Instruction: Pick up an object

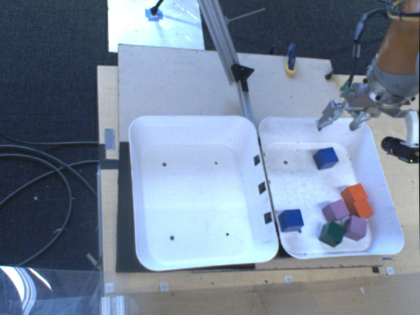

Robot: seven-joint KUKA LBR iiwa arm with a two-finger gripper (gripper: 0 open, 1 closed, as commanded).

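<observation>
My gripper [342, 118] hangs over the far edge of the right bin [380, 169], its two fingers spread open with nothing between them. Below it, a little toward the front, lies a blue cube [325, 157]. A second blue cube [291, 220] rests near the bin's front left. At the front right sit an orange block [356, 199], two purple blocks [335, 210] [356, 228] and a dark green block [332, 233], packed close together.
The left bin [197, 189] stands beside the right one, joined by dark clips [262, 188]. A slanted metal pole [220, 31] crosses the back of the bench. A yellow clamp [290, 65] sits at the board's far edge. Cables [39, 169] lie on the floor at left.
</observation>
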